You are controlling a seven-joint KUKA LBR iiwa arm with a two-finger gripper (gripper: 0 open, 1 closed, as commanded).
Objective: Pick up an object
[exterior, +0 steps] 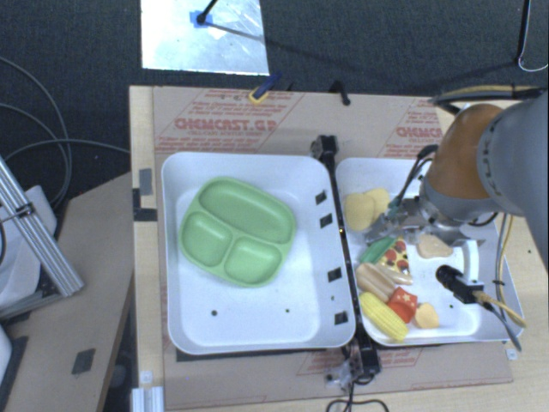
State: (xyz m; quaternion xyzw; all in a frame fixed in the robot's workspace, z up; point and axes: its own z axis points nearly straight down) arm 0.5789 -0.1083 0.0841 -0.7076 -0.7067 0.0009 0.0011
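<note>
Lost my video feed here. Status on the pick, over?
Gripper low over right bin, beside the pizza slice. Grasp unconfirmed. Toy food crowded: corn, hot dog. Green tray in left bin.

The two bins [257, 166] are white. The divided plate [237, 230] is light green. The toy corn [383, 315] is yellow, the pizza slice [397, 257] has red dots, and the arm [489, 157] is grey with an orange band

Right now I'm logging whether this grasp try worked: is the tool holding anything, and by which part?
It cannot be told. The tool sits low in the right bin, beside the pizza slice and the yellow piece.
</note>
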